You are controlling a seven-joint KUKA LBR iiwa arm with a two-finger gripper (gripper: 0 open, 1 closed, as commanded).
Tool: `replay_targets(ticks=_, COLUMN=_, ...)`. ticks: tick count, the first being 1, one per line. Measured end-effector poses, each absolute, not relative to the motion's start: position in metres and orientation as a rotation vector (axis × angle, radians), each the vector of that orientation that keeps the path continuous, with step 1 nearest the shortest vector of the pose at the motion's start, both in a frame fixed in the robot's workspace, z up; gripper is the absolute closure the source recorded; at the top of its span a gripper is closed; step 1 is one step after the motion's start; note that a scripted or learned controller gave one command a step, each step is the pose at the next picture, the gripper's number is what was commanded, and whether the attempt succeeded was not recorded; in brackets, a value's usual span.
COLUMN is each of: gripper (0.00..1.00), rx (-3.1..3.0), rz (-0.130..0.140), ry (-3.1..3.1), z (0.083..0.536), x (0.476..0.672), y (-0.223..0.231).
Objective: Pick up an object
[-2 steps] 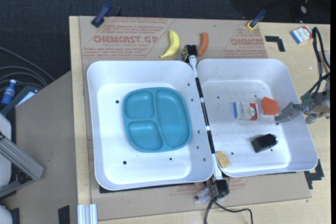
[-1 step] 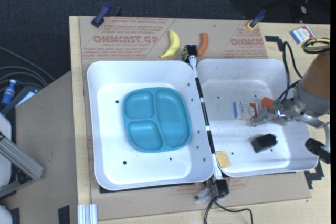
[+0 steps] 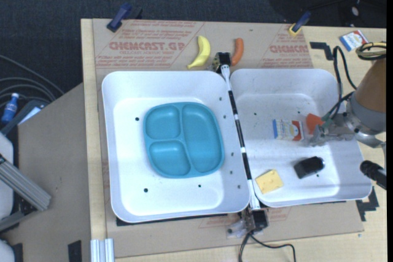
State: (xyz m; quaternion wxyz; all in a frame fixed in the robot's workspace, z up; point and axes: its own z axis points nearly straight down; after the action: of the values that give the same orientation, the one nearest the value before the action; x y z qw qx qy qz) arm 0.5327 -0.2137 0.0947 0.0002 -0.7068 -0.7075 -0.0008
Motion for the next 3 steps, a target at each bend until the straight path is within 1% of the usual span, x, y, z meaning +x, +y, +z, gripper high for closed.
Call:
replay_targets(ticks=1, gripper=0.00, rx=-2.220, rz=-0.003, ry=-2.222, z=0.095, x=0.533, y=-0.214)
replay_targets(ticks=2, gripper=0.00, rx=-2.219, rz=-0.002, ry=-2.224, z=0.085, x=0.600, y=-0.209)
replay_targets(ticks=3, gripper=1.00, rx=-2.219, rz=-0.002, ry=-2.228, z=0.095, x=0.601, y=-0.209)
